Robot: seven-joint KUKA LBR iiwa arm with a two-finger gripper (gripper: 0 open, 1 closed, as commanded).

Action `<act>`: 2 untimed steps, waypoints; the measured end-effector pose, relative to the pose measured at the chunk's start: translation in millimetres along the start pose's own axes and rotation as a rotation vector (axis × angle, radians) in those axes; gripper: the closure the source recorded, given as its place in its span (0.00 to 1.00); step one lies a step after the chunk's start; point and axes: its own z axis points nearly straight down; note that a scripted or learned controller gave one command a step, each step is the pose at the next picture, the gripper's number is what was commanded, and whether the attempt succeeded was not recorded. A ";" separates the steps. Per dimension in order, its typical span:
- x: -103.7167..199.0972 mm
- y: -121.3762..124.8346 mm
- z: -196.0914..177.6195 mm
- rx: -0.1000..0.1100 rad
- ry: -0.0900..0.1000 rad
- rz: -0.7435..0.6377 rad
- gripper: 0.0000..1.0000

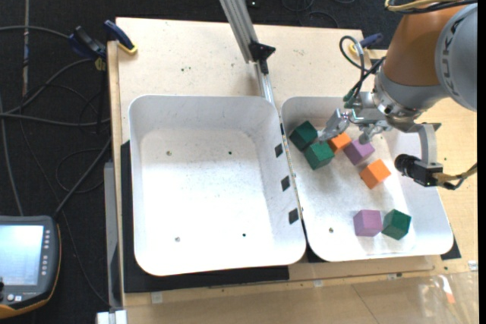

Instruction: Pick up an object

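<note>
Claw (351, 127) over the right bin (425, 239), fingers spread around a small orange block (341, 140).
We judge nothing gripped yet; we should close squarely on it, clear of the touching green cube (320, 155) and purple cube (358, 151).

the bench (190, 57) is a pale speckled board. two shallow white bins lie on it side by side, touching: the left bin (144, 155) toward the bench's left edge, the right bin (425, 231) toward its right edge. a blue and yellow clamp (120, 38) grips the far left corner.
</note>
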 end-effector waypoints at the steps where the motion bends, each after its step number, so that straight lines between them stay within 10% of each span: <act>1: -0.4 1.0 -3.0 -0.005 -0.001 0.002 0.00; 2: -2.4 -2.7 40.9 0.000 -0.001 0.003 0.00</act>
